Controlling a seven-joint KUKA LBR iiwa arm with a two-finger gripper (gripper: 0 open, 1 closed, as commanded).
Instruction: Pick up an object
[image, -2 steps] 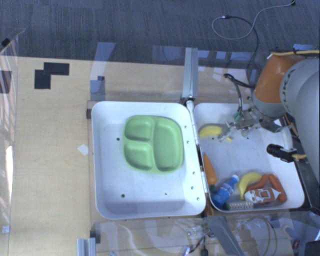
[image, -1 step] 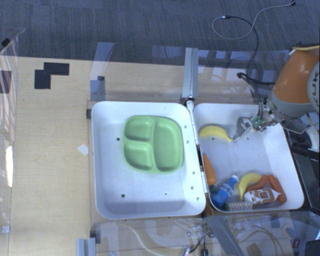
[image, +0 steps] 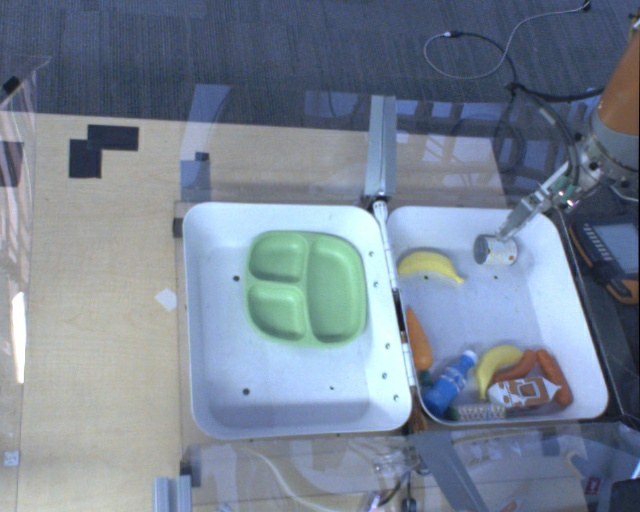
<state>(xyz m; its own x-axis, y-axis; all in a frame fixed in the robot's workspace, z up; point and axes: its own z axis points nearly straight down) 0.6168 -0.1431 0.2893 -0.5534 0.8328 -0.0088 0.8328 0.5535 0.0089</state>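
Arm (image: 622, 120) cut off at right edge

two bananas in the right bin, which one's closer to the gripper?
The upper banana, lying alone near the bin's left wall, just left of the gripper. The other banana sits in the clutter at the bin's near edge.

Right bin (image: 570, 300) contents: yellow banana (image: 431, 266) lying flat near left wall; orange carrot (image: 420, 343) along left wall; blue bottle (image: 450, 380), second yellow banana (image: 497, 365) and orange packet (image: 530, 388) clustered at near edge.
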